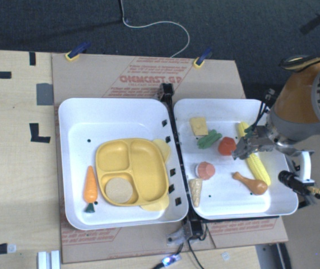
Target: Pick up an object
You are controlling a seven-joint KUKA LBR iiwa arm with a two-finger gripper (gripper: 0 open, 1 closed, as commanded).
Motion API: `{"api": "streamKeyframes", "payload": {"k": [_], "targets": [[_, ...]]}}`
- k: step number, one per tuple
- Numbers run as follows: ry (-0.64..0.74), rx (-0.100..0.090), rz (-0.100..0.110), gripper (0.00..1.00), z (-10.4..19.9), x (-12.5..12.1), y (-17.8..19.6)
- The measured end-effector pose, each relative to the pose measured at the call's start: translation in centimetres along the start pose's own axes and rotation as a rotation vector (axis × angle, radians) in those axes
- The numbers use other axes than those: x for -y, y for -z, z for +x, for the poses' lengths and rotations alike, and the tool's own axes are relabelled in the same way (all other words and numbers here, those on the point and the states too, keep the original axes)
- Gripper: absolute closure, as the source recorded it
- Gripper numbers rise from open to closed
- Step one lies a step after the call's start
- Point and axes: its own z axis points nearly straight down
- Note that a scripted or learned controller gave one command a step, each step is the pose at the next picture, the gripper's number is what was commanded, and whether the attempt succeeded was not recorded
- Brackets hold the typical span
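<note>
The right bin (227, 205) holds several toy foods: a yellow cheese block (198, 125), a green vegetable (208, 139), a red tomato (226, 145), a pink round piece (205, 170), a cream cone-shaped piece (195, 191), a corn cob (257, 167) and a brown chicken drumstick (250, 182). My gripper (247, 147) hangs low over the right bin, between the tomato and the upper end of the corn cob. Its dark fingers blend together from above.
The left bin (73, 122) holds a yellow divided plate (131, 170) with a tan disc (119, 189) in one compartment, and an orange carrot (90, 185) beside it. Black clips line the divider between bins. A white cable (165, 24) lies behind the bench.
</note>
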Motion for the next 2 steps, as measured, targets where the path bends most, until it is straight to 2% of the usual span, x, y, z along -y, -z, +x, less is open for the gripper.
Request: {"api": "streamKeyframes", "payload": {"k": [1,2], "targets": [[0.0,0.0,0.001,1.0,0.4,0.9,5.4],[0.0,-0.001,0.003,1.0,0.5,0.8,6.7]]}}
